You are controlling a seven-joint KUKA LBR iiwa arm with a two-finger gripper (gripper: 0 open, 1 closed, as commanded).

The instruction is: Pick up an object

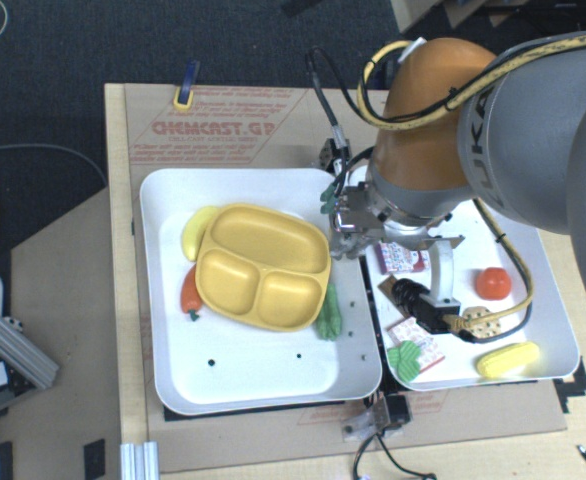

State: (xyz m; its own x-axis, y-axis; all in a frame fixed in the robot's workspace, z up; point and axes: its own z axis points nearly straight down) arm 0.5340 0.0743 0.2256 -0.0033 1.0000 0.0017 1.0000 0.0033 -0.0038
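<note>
1. Camera view, general: the counter (78,268) carries a brown printed sheet (223,128). On the sheet stand the left bin (253,373) and the right bin (545,313), side by side and touching.
2. Left bin: a yellow three-compartment tray (263,266) lies at the centre.
   - A yellow banana-like piece (197,230) shows from under the tray's 10 o'clock edge.
   - A red-orange pepper-like piece (191,294) shows at its 8 o'clock edge.
   - A green leafy piece (329,314) touches its 4 o'clock edge, close to the bin's right wall.
3. Right bin: four loose objects lie here.
   - A red tomato (492,283) sits toward 3 o'clock.
   - A yellow oblong piece (508,360) lies at 5 o'clock, near the rim.
   - A green-printed card (414,354) lies at 7 o'clock.
   - A red-and-white card (401,259) lies at 11 o'clock, partly under the arm.
4. Arm: it is grey with an orange band and enters from 2 o'clock. The hand (378,226) hangs over the divide between the bins, just beside the tray's 2 o'clock edge and above the red-and-white card.
5. Hand state: the wrist covers it, so I cannot tell whether it is open or closed.
</note>
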